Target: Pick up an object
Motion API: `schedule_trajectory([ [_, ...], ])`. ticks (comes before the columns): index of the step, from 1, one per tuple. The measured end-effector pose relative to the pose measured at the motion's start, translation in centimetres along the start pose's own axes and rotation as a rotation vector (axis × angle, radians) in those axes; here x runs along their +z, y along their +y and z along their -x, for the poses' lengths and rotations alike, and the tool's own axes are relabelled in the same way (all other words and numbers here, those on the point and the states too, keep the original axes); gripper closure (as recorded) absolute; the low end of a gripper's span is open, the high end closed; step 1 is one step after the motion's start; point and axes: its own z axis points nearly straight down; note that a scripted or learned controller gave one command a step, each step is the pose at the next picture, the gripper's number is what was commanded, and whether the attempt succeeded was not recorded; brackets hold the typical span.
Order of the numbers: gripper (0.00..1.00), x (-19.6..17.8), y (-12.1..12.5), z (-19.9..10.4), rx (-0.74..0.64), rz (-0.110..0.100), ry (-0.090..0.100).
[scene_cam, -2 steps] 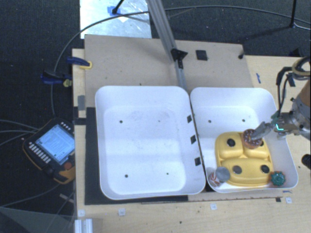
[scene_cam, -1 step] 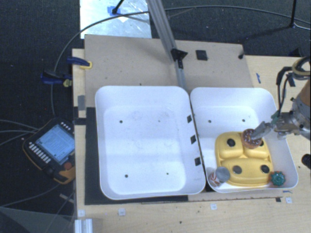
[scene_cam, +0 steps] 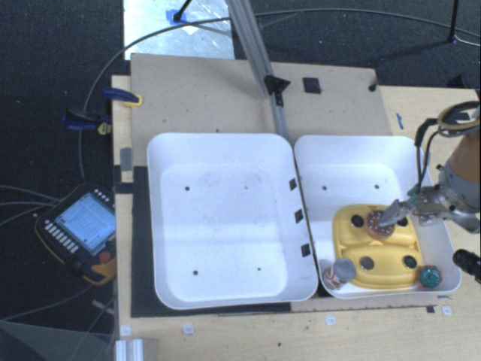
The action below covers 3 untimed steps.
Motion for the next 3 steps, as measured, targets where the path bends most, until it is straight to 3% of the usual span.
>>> schedule_trajectory([
  [1, 0.0, 4.3, 1.0, -0.6, 0.001, 0.009, -0.001],
  [2, 0.0, 4.2, 1.2, -0.6, -0.003, 0.02, -0.004],
  [3, 1.0, 3.1, 1.3, -0.6, -0.002, 0.02, -0.003],
])
